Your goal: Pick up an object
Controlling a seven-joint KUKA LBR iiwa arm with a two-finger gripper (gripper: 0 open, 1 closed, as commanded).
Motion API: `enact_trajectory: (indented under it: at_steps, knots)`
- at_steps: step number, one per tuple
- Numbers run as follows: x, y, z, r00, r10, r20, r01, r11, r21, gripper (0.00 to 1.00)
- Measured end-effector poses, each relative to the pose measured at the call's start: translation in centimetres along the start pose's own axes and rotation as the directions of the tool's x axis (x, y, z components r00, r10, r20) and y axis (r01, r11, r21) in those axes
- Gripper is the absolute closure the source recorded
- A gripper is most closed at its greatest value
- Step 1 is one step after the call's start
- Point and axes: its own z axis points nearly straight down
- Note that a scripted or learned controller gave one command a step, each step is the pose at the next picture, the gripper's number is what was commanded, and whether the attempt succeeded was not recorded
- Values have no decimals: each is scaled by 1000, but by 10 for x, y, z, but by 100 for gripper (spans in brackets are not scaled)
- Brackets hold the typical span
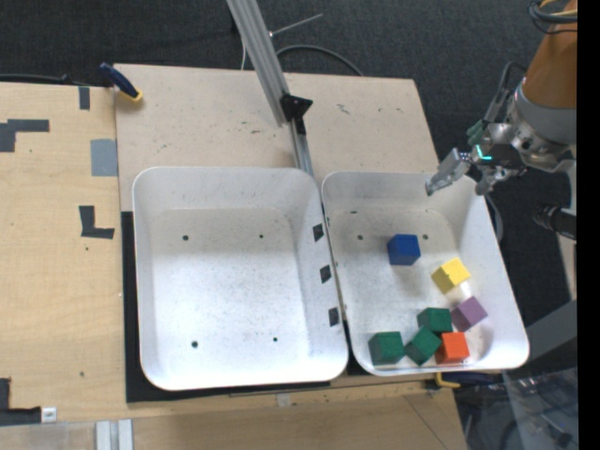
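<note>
camera view from above the bench, and i go left to right. on my left sits the left bin (230, 279), a shallow white tray on the dark mat; i see only dark specks and a few small holes on its floor. a grey metal rail (265, 50) slants down from the top and ends at the seam between the two trays.

next to it, touching along that seam, is the right bin (375, 204). its blocks lie toward the near right part of its floor. a blue cube (404, 248) sits alone near the middle. further right is a yellow cube (451, 274), with a purple cube (469, 311) just below it. along the near wall i see three green blocks: one at the left (386, 347), one next to it (424, 346), and one just behind them (434, 321). an orange cube (454, 347) is wedged against the second green block, close to the bin's near right corner.

at the far right the gripper (459, 171) hangs above the right bin's far right corner, apart from every block. one finger (448, 172) points down and left over the rim. nothing sits between the fingers, and i cannot tell how far they are spread from this angle. the arm's orange band (553, 64) shows above the wrist.
</note>
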Motion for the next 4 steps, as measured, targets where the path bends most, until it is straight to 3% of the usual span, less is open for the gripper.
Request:
enact_trajectory:
  at_steps: [1, 3, 4]
  knots:
    - [0, 1, -2, 1000, -1, 1, 1, 1000, -4, 0]
    - [-1, 11, 102, 1000, -2, 1, 2, 1000, 1, 0]
    - [6, 1, 157, 1000, -1, 0, 1, 1000, 2, 0]
